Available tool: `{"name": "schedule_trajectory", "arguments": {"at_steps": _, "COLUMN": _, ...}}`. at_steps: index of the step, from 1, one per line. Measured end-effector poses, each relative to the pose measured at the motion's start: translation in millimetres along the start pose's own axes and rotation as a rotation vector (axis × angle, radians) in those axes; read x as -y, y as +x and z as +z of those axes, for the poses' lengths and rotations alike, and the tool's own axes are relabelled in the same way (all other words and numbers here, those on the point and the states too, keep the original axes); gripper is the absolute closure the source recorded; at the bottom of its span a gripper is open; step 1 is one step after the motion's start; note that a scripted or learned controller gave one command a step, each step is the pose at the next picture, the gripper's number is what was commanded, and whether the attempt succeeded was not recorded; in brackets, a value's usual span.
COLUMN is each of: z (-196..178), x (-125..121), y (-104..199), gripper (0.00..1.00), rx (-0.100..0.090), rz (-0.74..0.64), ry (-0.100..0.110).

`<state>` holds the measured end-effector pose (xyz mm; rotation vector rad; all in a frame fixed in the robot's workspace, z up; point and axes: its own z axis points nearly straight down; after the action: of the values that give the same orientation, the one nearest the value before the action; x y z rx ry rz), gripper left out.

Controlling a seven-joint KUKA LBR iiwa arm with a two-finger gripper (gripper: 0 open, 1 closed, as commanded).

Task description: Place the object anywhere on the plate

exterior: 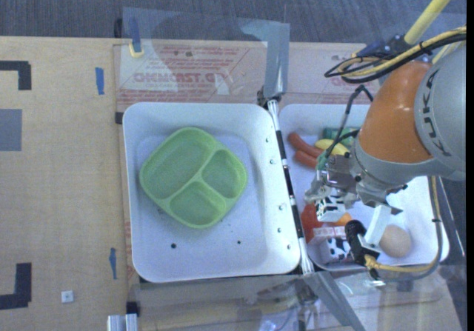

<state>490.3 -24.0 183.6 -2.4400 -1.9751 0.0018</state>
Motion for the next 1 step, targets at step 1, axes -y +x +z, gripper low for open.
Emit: {"name": "schedule_trajectory", "arguments": {"at_steps": 1, "z": -44.8, "x": -34.7, "y": 80.3, "gripper": 1.0, "rx": 0.002, "rz": -0.025, "ry": -0.001}}
